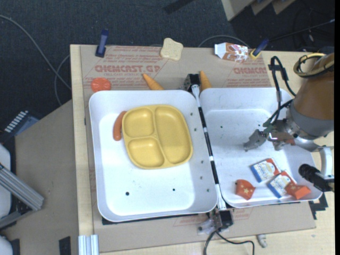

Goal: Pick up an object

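two shallow white bins sit side by side on the bench (pixel 79 142). the left bin (pixel 106 185) holds one yellow divided plate (pixel 157 136) with three compartments, and one orange-red sausage (pixel 118 126) lying just beside the plate's left edge. the right bin (pixel 228 116) holds two small blue-and-white packets (pixel 265 169), one red strawberry-like piece (pixel 245 188) near the front rim, and one small orange piece (pixel 300 192) touching the nearer packet at the front right corner. behind the bins, on the bench, lie one slice of bread (pixel 171 49), two orange carrots (pixel 152 82), one red-orange disc (pixel 99 84) and one small carton (pixel 231 51). the grey arm, its orange band (pixel 317 92) above the wrist, reaches in from the right and tilts down over the right bin, the end effector (pixel 256 139) low above the bin floor, just behind the packets; whether it is open or closed cannot be told, and nothing is visibly held.
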